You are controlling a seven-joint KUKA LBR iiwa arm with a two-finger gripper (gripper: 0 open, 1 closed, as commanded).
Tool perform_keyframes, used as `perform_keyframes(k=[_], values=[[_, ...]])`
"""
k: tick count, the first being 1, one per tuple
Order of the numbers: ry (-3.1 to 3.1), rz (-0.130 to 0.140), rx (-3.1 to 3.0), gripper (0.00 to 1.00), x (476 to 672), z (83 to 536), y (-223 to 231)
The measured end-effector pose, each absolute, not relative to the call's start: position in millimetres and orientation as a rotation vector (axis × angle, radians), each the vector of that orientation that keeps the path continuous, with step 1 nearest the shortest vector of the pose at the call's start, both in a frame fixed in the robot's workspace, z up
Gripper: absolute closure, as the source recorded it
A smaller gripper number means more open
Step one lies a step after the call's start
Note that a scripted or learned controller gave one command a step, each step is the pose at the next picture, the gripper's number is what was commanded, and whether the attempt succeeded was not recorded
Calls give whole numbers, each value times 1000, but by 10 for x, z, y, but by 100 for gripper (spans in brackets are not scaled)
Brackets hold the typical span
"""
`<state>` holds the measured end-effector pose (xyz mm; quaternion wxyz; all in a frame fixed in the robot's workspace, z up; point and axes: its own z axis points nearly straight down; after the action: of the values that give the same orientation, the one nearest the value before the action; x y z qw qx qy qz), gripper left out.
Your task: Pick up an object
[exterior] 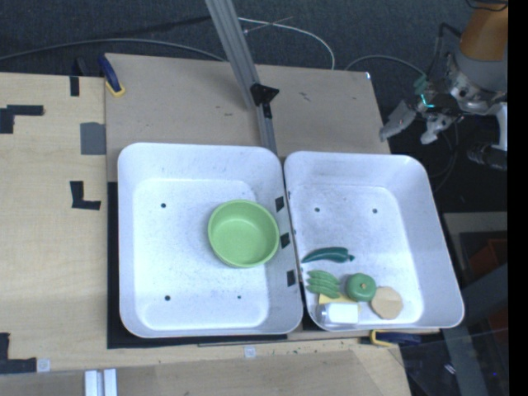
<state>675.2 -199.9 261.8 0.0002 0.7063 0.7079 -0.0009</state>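
Note:
A green bowl (242,233) sits in the left bin (148,172). Small objects cluster in the near part of the right bin (412,188): a dark green pepper (328,256), a light green bumpy piece (324,284), a green round piece (360,287), a tan disc (386,303) and a white block (340,313). My gripper (417,124) hangs at the far right, beyond the right bin's back right corner and well away from all the objects. Its two fingers are spread apart with nothing between them.
A grey pole (235,48) slants down from the top to the back edge between the bins. Cables (322,44) lie on the dark floor behind the bench. A blue and yellow clamp (111,76) sits at the bench's back left corner.

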Motion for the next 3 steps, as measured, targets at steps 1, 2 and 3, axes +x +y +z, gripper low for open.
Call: perform_keyframes(k=[1, 2, 3], values=[[2224, -4, 2219, 0, 6751, 2619, -2000], [2226, -7, 2224, 0, 6662, 2083, -1929], [2226, -7, 2223, 0, 6600, 1594, -1851]])
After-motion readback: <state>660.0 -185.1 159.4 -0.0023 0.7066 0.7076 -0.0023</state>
